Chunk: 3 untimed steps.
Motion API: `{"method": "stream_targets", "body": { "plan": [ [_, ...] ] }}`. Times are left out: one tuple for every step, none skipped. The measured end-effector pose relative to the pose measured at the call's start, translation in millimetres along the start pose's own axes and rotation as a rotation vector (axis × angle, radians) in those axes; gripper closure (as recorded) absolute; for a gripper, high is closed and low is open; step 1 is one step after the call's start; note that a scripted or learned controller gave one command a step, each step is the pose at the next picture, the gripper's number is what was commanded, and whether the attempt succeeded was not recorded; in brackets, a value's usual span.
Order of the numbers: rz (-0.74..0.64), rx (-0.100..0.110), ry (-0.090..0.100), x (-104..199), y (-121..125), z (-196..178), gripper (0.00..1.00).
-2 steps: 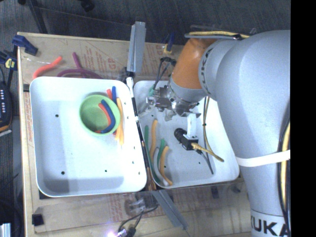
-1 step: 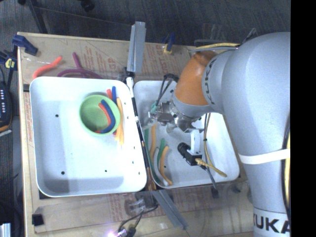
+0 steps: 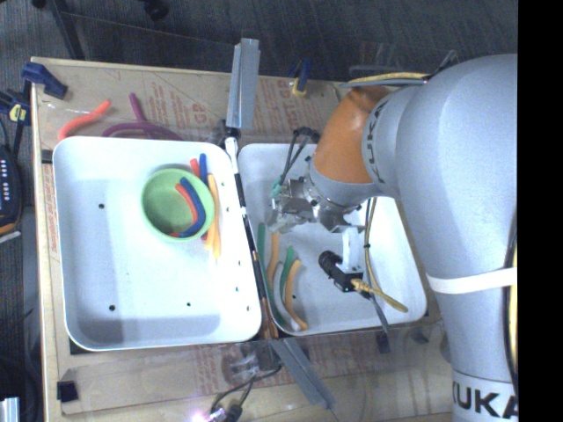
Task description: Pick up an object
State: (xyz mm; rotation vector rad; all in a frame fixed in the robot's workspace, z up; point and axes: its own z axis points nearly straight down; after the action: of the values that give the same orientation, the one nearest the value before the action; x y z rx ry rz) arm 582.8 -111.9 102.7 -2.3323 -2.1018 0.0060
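From my remote seat I start with the worktop (image 3: 158, 77) and the grey arm (image 3: 440, 165) that reaches in from the right of the view. The left bin (image 3: 88, 262) holds a green bowl (image 3: 176, 202) with coloured sticks across and beside it, well apart from the arm. The right bin (image 3: 400, 258) is where I am working. A cluster of curved sticks (image 3: 286, 284), green, orange and yellow, lies along its left wall.

The end effector (image 3: 292, 202) sits low in the upper left part of this bin. I cannot tell how far open it is, and I see nothing held in it.

The sticks lie just beside it, toward the bottom of the view. Their long axes run roughly parallel to the bin wall. I judge the next move to be a short shift down the view, closing across those axes, though the wall crowds them.
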Motion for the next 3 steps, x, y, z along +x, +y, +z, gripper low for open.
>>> {"method": "stream_targets", "body": {
  "plan": [
    [-0.001, 0.000, -0.001, 0.0, -0.1, 0.1, 0.00],
    [-0.006, 0.002, -0.003, -0.1, -0.1, -9.5, 1.00],
    [-0.007, 0.002, -0.003, 0.0, -0.1, -9.5, 0.00]
  ]
}}
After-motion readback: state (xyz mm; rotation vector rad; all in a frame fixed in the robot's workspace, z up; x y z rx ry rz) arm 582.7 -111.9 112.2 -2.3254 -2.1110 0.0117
